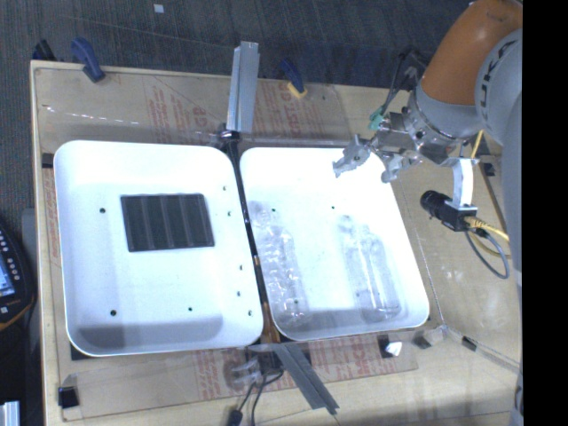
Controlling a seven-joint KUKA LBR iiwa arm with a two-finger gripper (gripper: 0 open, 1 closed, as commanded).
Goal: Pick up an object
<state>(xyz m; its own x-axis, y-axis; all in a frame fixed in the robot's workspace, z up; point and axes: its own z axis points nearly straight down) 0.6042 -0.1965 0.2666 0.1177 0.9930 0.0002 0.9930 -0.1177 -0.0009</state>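
So there are two white bins side by side on the bench. The left bin (80, 238) has just one thing in it, a dark ribbed rectangular block (168, 222) lying flat in the upper-middle part, well away from the walls. The right bin (302, 171) holds two clear plastic bottles, both lying down and kinda hard to spot against the white. One bottle (278, 260) lies close along the bin's left wall, the other bottle (368, 269) lies toward the right side, and they're apart from each other with bare floor between them.

The gripper (368, 165) hangs over the upper right corner of the right bin, fingers spread open with nothing between them, well apart from both bottles.
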